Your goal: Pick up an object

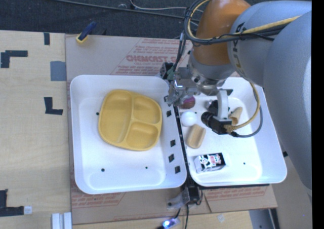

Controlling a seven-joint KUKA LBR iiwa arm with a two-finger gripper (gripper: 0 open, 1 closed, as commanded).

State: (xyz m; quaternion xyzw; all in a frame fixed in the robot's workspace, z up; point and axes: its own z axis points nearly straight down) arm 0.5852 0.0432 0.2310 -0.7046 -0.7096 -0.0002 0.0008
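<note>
My gripper (177, 93) hangs low over the near-left corner of the right bin (263, 164), close to the wall between the two bins. Just right of it lies a small maroon round thing (189, 102), partly covered by the wrist. Below that rests a white egg-shaped object (188, 118), then a tan bread-like piece (195, 136). A black-and-white carton (210, 161) lies toward the front of this bin. A tan cone-shaped piece (236, 114) sits to the right, under the arm. No object shows between the fingers.
The left bin (86, 172) holds a yellow divided plate (130, 119). The big grey arm (283, 71) covers the right bin's far side. A blue-and-yellow tool (86, 31) lies on the bench behind the bins.
</note>
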